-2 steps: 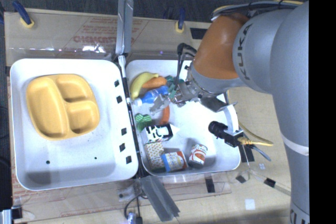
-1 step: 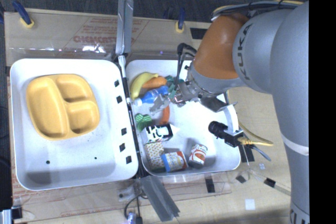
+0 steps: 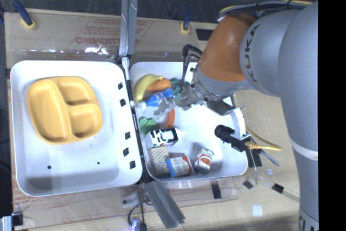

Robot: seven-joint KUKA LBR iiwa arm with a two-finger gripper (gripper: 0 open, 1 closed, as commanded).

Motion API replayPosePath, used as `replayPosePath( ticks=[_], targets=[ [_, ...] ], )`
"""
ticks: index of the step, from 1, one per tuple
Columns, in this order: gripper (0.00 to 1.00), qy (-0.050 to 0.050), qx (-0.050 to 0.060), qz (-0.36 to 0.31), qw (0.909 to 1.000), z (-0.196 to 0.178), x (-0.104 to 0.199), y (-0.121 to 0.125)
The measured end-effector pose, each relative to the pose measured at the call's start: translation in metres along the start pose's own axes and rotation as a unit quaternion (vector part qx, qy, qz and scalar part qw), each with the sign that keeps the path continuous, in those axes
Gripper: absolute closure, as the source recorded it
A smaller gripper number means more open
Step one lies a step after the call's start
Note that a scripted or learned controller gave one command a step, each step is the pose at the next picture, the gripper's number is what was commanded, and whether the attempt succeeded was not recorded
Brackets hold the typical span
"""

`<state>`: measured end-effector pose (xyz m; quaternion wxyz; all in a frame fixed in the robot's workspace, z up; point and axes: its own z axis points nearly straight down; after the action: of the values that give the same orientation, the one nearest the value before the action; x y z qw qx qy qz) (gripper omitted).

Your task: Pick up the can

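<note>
Grey arm (image 3: 286, 62) looms closest; hand (image 3: 186, 96), grip state unclear, sits amid clutter well above the can (image 3: 203, 160); likely wrong-item grab.

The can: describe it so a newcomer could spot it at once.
Look in the right bin, along its near edge. The can is small, red and white, lying tilted beside a blue and orange packet; it is the one round metal-ended item there.

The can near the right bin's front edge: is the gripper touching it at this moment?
Apart. The camera view shows the gripper up among the items at the back of the right bin, with bare white floor between it and the can near the front.
</note>
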<state>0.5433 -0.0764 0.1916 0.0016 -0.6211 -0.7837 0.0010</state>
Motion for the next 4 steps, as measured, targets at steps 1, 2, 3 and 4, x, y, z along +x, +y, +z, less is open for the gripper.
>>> replayPosePath(
  ticks=[1, 2, 3, 4],
  targets=[
    [0.00, 0.000, 0.000, 0.000, 1.0000, 0.000, 0.000, 0.000],
    [0.00, -0.002, -0.002, -0.185, 0.9827, -0.078, -0.065, -0.083],
    [0.00, 0.000, 0.000, -0.212, 0.9772, 0.061, -0.070, -0.081],
    [1.00, 0.000, 0.000, -0.214, 0.9768, 0.051, -0.070, -0.081]
  ],
)
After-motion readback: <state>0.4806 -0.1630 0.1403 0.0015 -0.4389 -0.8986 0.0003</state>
